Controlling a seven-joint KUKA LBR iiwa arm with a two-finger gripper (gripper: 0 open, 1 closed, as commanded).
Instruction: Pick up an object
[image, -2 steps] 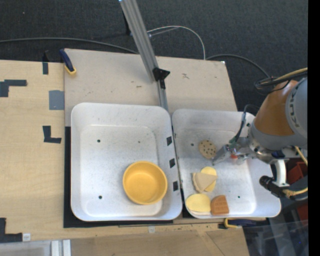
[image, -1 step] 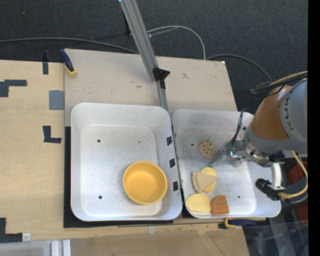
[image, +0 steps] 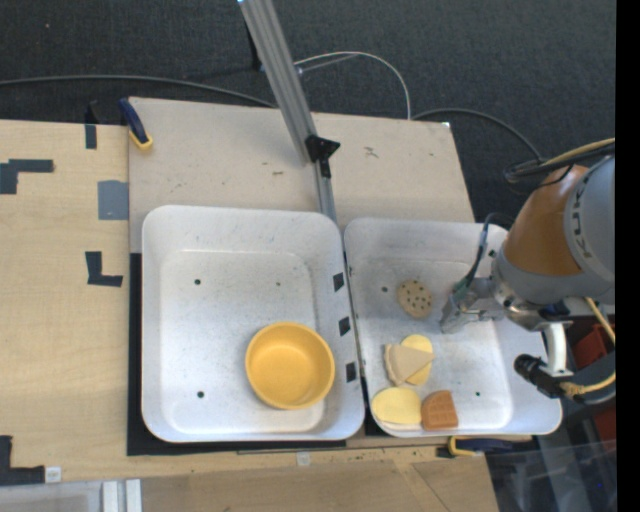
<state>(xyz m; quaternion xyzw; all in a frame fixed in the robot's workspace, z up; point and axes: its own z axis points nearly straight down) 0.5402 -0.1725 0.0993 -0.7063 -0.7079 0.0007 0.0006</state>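
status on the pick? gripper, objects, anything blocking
Gripper low in right bin, nothing seen between fingers. Cookie just left of it, untouched. Yellow bowl in left bin. Nothing blocking.

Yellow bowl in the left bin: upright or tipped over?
Upright. The yellow bowl shows its round open mouth and inner floor, sitting on the left bin.

Grey arm, orange band

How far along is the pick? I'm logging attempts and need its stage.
Nothing looks lifted yet. The cookie, pale wedge, yellow disc and brown piece lie in the right bin; the yellow bowl sits in the left. The end effector is low beside the cookie. Grasping and lifting remain.
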